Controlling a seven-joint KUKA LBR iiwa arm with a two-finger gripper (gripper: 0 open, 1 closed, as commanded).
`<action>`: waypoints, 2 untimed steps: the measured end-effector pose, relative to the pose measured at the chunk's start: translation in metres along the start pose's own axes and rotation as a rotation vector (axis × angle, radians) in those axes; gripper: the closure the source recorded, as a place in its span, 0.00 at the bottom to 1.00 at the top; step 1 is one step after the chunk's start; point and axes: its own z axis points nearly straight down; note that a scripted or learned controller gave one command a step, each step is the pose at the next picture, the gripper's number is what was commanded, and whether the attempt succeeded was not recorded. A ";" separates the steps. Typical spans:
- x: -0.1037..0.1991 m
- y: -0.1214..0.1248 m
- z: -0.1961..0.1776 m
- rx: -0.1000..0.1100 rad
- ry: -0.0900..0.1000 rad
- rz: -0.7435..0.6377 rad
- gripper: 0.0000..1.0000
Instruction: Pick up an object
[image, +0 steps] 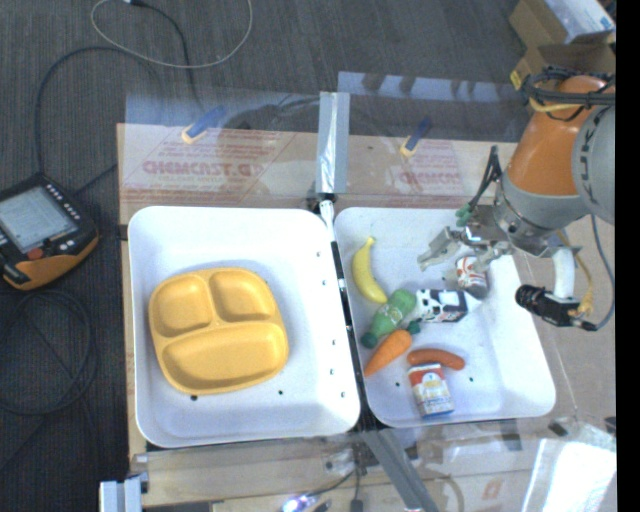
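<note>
My gripper (447, 246) hangs over the back of the right bin (520, 385), open, with nothing between its fingers. A small red and white can (471, 274) lies just below and right of it, partly under the hand. A black and white cow toy (441, 304) lies in front of the gripper. Left of it are a yellow banana (366, 271) and a green bottle (391, 314). An orange carrot (388, 350), a red sausage (436, 358) and a red-lidded jar (431, 390) lie nearer the front.
The left bin (160, 420) holds a yellow divided plate (217, 328). A raised divider (342, 300) separates the two bins. A black cable connector (545, 302) hangs from the arm over the right bin's right rim. A handheld controller (40, 228) sits on the floor at far left.
</note>
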 end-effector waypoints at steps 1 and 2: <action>-0.042 0.000 0.059 -0.024 -0.009 -0.076 0.00; -0.055 0.035 0.100 -0.017 0.001 0.094 0.00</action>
